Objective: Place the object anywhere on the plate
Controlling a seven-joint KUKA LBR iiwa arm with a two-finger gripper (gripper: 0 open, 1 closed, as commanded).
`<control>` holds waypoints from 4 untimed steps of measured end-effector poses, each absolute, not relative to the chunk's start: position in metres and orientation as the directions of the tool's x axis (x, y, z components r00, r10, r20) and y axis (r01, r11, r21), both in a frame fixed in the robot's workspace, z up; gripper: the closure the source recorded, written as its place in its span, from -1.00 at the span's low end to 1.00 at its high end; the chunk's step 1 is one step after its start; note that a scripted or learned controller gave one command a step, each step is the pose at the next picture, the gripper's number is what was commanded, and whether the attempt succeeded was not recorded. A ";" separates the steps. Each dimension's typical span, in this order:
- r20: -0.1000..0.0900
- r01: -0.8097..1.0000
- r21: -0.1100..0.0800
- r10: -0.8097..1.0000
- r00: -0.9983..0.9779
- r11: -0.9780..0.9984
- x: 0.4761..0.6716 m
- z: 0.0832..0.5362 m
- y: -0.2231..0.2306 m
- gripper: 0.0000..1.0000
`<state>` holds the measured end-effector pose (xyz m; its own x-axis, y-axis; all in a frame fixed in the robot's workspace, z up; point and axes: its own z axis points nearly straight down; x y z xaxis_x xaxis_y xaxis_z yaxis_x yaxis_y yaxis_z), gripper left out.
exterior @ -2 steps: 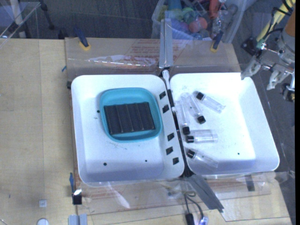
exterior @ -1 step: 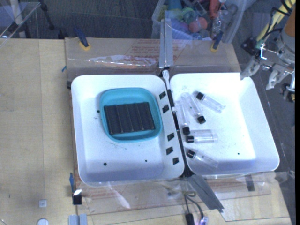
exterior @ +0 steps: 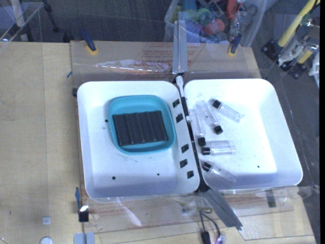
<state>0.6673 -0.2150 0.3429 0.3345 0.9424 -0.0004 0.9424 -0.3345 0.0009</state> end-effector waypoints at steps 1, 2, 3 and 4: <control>0.000 0.929 -0.002 0.929 0.370 -0.370 0.667 0.271 -0.205 -1.00; 0.000 0.884 -0.005 0.884 0.467 -0.467 0.666 0.259 -0.210 -1.00; 0.000 0.871 -0.005 0.871 0.492 -0.492 0.667 0.247 -0.212 -1.00; 0.000 0.867 0.001 0.867 0.499 -0.499 0.667 0.262 -0.213 -1.00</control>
